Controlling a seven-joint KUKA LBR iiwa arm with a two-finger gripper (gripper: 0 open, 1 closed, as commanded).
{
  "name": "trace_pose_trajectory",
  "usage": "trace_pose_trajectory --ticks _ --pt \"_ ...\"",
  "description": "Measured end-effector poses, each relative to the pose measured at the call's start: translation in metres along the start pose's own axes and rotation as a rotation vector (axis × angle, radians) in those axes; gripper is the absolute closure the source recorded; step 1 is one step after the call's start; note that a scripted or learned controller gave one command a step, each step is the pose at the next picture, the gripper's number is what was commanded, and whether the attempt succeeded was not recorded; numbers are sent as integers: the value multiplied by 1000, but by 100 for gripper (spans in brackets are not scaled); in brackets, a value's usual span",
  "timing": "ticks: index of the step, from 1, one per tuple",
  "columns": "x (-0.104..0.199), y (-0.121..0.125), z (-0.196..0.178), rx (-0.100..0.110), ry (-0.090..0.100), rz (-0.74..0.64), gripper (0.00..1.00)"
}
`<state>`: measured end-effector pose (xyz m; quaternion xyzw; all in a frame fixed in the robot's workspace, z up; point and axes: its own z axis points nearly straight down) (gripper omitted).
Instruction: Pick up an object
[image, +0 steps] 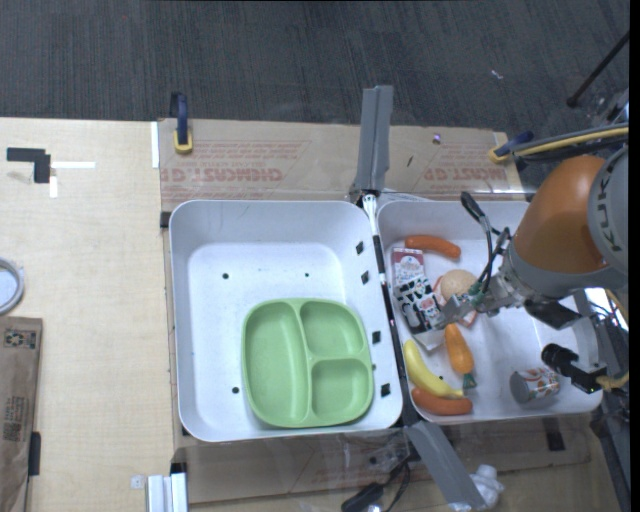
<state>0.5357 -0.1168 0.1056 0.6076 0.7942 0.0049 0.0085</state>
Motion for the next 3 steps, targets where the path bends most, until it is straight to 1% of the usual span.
trace_pose_trajectory --ticks 1,2,3 --pt "11 -25 14 20 9 -25 0" --pt "11 -25 5 20 8 -21 100" --pt "80 32 -85 22 4 211 100"
